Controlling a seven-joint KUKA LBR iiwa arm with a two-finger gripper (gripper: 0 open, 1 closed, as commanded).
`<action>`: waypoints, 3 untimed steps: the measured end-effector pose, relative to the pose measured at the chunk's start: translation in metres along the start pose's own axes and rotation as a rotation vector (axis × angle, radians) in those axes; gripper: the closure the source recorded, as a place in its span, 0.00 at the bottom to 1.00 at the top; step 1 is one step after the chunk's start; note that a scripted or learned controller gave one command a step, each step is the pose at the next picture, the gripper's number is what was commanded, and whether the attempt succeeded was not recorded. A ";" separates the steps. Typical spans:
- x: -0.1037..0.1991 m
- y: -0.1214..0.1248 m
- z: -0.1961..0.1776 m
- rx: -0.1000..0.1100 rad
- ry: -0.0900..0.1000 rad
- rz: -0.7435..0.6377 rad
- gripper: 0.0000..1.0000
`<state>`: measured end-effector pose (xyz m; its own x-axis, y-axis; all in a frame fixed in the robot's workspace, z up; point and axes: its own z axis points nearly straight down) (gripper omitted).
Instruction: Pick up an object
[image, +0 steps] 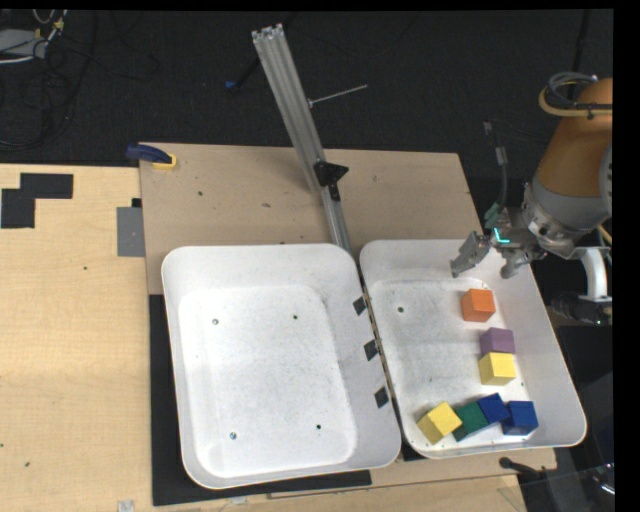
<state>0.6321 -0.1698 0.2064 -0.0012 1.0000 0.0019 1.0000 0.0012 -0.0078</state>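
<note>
Several small blocks lie in the right bin (420, 340). An orange block (479, 304) sits near its far right side. Below it come a purple block (497, 340) and a yellow block (498, 368). Along the near edge sit another yellow block (438, 422), a green block (470, 417) and two blue blocks (493, 407) (520, 416). My gripper (492, 257) hangs above the bin's far right corner, just beyond the orange block, open with nothing between its fingers.
The left bin (200, 400) lies beside the right one, joined by black clips (371, 349). A slanted aluminium rail (296, 110) rises behind the bins. The wooden bench (70, 330) extends to the left.
</note>
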 end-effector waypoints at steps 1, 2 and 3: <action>0.000 0.001 -0.003 -0.004 -0.002 -0.003 0.00; 0.001 0.003 0.041 0.000 -0.001 -0.002 0.00; -0.006 0.012 0.093 -0.015 -0.009 0.000 0.00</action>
<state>0.6431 -0.1760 0.1129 -0.0014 1.0000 -0.0071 1.0000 0.0015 0.0071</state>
